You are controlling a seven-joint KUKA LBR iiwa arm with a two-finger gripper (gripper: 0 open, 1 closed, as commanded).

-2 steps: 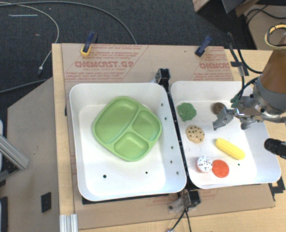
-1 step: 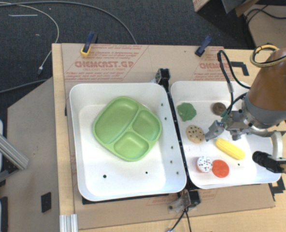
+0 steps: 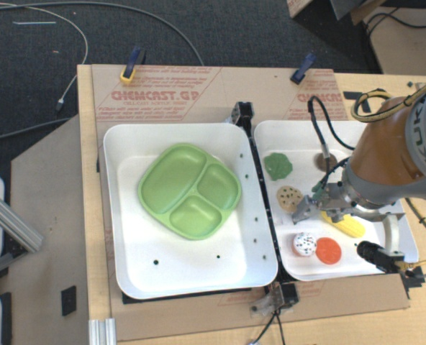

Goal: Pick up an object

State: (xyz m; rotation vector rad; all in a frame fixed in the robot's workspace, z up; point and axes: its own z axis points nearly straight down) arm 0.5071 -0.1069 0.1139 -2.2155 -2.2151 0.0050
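Observation:
The right bin (image 3: pixel 293 267) holds a green broccoli-like piece (image 3: pixel 278 166), a spotted cookie (image 3: pixel 288 196), a white die with dots (image 3: pixel 304 245), an orange round piece (image 3: pixel 329 251) and a yellow piece (image 3: pixel 350 226). My gripper (image 3: pixel 327 205) hangs low over the middle of this bin, just right of the cookie and right above the yellow piece, which it partly covers. The arm's orange band (image 3: pixel 382 146) hides the bin's right side.
The left bin (image 3: pixel 127 264) carries a green divided plate (image 3: pixel 190 190), tilted diagonally. Black cables (image 3: pixel 328 131) loop over the right bin's back edge. Blue clamps (image 3: pixel 132 63) hold the cardboard base at the back. A black clip (image 3: pixel 242 112) sits between the bins.

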